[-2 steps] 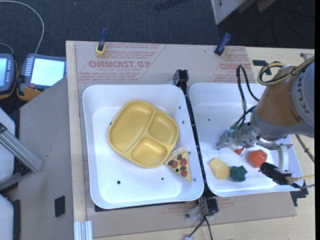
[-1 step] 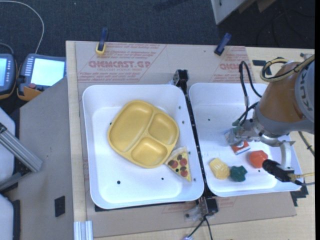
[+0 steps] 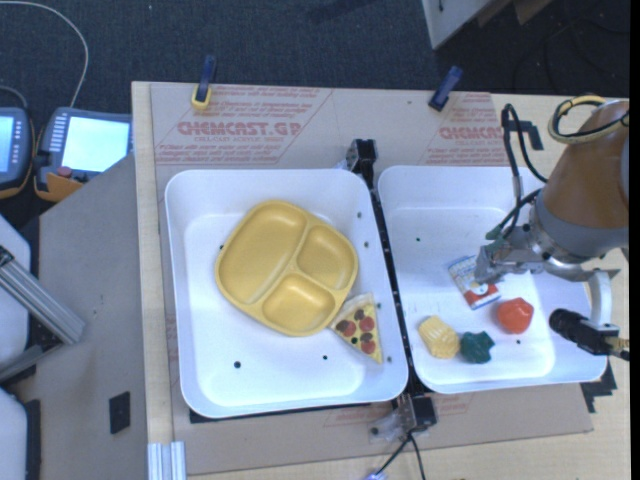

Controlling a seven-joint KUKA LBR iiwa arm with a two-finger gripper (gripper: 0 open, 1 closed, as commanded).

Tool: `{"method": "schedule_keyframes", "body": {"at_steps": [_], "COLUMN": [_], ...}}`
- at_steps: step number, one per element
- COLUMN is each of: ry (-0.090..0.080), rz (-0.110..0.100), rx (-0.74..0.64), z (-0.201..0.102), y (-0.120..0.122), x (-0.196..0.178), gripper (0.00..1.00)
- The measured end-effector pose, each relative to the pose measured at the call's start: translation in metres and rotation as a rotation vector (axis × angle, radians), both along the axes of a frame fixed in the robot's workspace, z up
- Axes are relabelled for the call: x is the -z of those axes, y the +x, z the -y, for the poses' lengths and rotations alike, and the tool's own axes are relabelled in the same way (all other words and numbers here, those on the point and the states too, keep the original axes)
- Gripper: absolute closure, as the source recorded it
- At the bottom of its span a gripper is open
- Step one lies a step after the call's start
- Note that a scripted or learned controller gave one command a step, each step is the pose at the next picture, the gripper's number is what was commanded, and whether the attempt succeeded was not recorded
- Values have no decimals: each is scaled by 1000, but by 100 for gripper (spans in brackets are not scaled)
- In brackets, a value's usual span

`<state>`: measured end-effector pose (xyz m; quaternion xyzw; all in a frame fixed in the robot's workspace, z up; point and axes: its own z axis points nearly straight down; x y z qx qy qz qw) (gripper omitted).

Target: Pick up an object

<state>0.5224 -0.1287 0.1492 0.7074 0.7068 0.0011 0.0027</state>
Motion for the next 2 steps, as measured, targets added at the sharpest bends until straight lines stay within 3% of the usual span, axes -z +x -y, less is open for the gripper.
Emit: {"method": "schedule_keyframes", "body": {"at_steps": [1, 2], "ry": [0, 0], "rz": [3, 1], "rx": [-3, -2], "z": [-8, -8], "y": [9, 10], "x": [-55, -84], "gripper": [100, 100]}}
